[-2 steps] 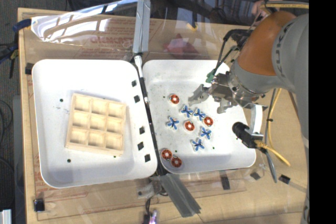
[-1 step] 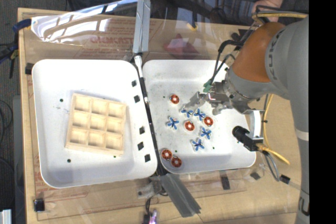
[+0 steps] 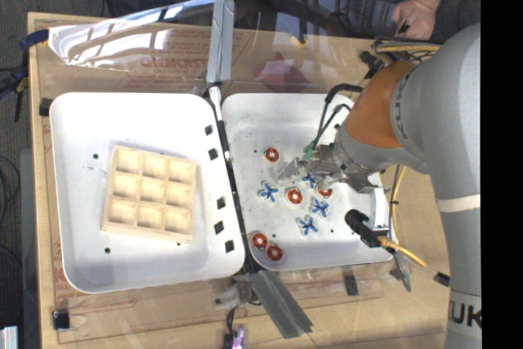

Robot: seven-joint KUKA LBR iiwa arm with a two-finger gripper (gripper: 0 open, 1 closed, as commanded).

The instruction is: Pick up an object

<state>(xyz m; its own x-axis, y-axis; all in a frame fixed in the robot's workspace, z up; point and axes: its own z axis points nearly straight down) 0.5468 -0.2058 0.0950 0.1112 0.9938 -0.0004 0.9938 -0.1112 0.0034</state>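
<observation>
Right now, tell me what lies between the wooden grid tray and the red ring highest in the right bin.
Camera view: bare white floor of the left bin, then the bins' adjoining rims with black clips.

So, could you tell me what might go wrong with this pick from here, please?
1. The gripper is low in the right bin among closely spaced small parts: blue jacks and red rings. It may close on two at once or knock neighbours aside.
2. These pieces lie flat and look thin, so the grasp could slip off and come up without anything.
3. The wrist hides parts beneath it, so success may be hard to confirm.
</observation>
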